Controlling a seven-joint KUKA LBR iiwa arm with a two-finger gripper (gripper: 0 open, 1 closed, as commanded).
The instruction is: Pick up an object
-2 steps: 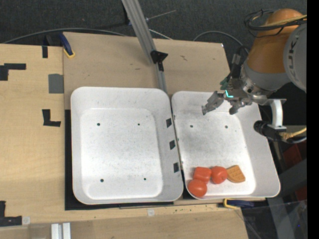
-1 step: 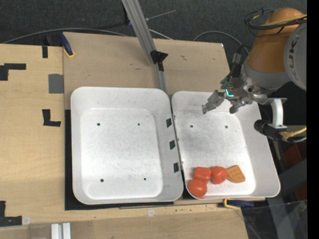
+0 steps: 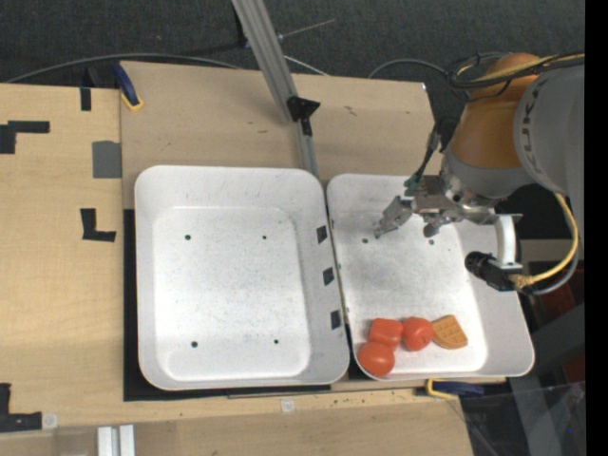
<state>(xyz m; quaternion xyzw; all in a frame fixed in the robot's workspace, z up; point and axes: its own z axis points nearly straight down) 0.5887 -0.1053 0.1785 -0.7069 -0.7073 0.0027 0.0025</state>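
In the right bin [image 3: 380, 255], the gripper [image 3: 408, 218] is hanging near the far end, over bare floor, its fingers spread apart and grasping nothing. The objects are lying well apart from it, against that bin's near wall: three red pieces [image 3: 391, 340] clustering together, then a smaller orange piece [image 3: 449, 332] just beside them, toward the arm's side.

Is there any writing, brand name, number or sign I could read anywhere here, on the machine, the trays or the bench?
None can be read.
The right bin and left bin bear only dark dots and speckles, no letters.
The black tape pieces on the bench are plain shapes, not signs.
The arm shows no legible brand or label.
The three red pieces and the orange piece carry no print.
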